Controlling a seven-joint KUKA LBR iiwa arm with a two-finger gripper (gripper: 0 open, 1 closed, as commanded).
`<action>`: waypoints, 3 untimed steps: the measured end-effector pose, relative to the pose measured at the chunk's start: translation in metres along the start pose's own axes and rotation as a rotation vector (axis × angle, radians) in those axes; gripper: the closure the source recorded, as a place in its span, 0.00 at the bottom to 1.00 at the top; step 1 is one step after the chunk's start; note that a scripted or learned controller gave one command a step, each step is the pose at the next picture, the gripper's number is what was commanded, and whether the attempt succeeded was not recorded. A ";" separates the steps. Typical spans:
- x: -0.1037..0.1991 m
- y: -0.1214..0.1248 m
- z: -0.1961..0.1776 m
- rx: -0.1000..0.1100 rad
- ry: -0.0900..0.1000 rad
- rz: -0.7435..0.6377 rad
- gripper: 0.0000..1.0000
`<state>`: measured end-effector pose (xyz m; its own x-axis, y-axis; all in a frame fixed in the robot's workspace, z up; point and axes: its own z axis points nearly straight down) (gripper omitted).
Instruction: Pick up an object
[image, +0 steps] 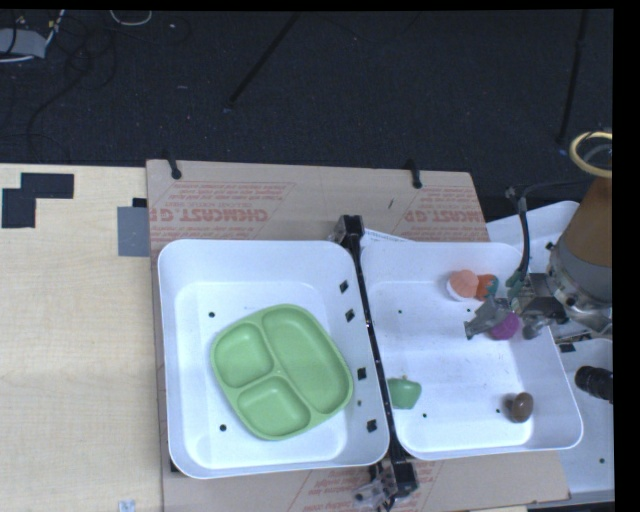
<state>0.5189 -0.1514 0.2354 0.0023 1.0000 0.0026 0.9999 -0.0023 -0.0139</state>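
Worktop's right bin (440, 420): jaws open or closed, impossible to tell. Centre over purple object (506, 326) directly beneath, close firmly, lift straight, clear of orange piece (470, 285) beside.

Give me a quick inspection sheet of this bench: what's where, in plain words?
Surface: two white bins side by side on cardboard.
Job's things: right bin holds a pink-orange piece, purple object, small green object, brown lump.
Clutter: green divided tray in left bin.
Grippers: gripper low over right bin, beside the purple object; grasp unclear.
Cables: black cable by the arm.
Surroundings: dark floor behind.
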 end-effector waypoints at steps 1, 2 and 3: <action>0.000 0.002 -0.006 -0.012 -0.003 -0.002 0.00; 0.003 0.006 0.038 -0.007 -0.001 -0.002 0.00; 0.000 0.009 0.083 -0.007 -0.001 -0.002 0.00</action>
<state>0.5265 -0.1508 0.1528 0.0004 1.0000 0.0020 1.0000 -0.0004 -0.0067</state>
